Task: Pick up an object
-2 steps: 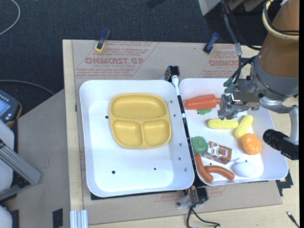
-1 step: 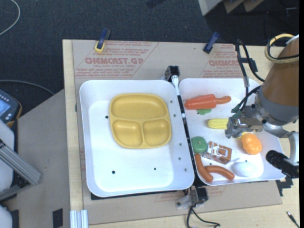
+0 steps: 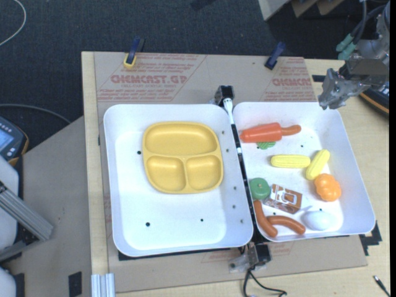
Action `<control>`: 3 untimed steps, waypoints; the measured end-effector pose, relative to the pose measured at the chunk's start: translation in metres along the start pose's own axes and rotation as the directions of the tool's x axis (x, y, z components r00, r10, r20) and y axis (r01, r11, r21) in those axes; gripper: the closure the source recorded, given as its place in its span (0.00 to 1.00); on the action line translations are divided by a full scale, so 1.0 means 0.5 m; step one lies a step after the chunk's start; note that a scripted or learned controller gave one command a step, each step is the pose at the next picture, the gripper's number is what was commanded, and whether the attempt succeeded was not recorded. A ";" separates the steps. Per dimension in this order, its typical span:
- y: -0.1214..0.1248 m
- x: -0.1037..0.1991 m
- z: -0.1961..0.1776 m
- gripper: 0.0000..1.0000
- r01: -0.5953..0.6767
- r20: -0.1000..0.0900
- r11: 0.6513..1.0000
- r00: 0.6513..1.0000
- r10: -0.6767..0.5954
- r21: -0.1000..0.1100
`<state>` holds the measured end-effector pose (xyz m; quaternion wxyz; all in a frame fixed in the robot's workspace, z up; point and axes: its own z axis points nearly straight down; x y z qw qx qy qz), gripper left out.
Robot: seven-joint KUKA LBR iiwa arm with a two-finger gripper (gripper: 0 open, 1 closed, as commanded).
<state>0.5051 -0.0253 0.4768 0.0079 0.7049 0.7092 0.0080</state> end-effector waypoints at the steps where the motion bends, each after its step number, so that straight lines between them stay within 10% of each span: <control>1: -0.005 0.020 0.195 1.00 -0.006 0.000 0.999 1.000 0.006 0.032; 3: -0.055 0.086 0.173 1.00 -0.004 0.000 1.000 1.000 0.004 0.027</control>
